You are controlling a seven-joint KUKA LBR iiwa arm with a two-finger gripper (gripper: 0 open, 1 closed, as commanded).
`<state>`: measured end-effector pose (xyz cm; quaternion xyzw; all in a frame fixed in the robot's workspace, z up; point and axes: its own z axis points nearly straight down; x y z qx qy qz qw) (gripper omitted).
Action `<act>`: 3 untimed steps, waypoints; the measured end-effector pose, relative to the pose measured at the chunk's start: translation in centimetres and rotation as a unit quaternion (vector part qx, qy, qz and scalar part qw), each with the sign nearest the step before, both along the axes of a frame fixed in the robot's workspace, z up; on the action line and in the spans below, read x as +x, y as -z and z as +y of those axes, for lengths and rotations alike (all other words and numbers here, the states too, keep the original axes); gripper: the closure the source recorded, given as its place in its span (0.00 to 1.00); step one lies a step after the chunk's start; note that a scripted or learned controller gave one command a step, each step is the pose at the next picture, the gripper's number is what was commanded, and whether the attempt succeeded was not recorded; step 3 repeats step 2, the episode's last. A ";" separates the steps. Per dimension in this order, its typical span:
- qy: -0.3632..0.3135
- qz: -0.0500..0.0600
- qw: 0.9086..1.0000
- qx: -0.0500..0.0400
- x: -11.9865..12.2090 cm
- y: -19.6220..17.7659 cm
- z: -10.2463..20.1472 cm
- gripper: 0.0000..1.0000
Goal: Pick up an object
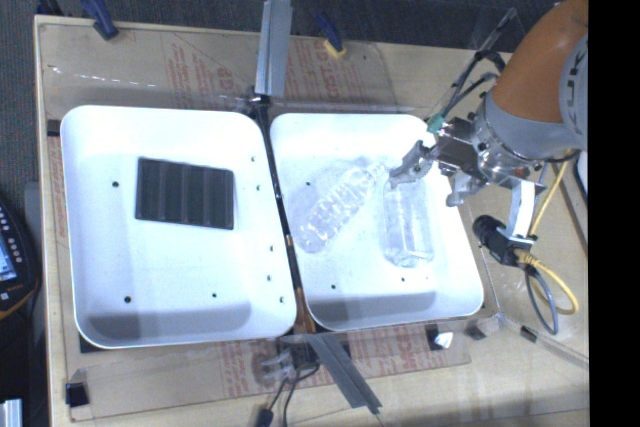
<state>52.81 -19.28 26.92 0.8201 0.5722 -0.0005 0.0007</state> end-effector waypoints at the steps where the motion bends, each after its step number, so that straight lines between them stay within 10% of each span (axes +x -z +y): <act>1: -0.043 0.002 0.999 0.002 -0.8 0.5 -0.8 0.00; 3: -0.090 0.001 0.996 0.001 -1.2 -0.1 -0.9 0.00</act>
